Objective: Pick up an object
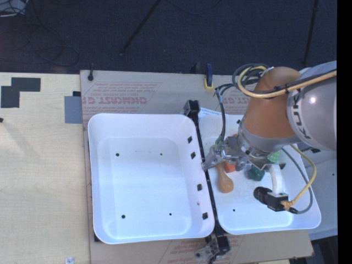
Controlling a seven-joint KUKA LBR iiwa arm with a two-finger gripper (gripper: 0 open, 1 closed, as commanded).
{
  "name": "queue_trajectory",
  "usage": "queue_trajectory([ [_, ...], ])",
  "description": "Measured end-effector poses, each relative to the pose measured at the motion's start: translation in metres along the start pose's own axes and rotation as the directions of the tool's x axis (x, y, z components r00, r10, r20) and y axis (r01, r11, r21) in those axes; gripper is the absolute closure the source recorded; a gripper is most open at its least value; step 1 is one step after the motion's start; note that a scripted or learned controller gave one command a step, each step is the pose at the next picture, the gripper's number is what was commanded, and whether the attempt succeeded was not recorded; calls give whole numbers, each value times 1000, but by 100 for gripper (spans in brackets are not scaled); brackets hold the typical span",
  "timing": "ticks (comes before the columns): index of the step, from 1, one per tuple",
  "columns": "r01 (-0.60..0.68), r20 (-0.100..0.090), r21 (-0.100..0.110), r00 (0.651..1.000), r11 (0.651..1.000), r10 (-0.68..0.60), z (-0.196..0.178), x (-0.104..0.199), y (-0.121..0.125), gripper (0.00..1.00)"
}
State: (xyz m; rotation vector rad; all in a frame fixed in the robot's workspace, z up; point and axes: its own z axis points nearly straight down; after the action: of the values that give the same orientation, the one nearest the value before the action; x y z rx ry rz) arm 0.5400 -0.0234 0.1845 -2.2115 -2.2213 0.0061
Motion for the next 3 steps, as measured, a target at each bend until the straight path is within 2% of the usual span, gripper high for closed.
queue_trajectory([
  [1, -7, 5, -9, 1000, 1000, 7, -41, -57, 25, 0],
  [2, 2, 1, -5, 1000, 1000, -2, -1, 9, 69, 0],
  [3, -3, 2, -3, 1000, 1000, 3, -12, 5, 67, 100],
])
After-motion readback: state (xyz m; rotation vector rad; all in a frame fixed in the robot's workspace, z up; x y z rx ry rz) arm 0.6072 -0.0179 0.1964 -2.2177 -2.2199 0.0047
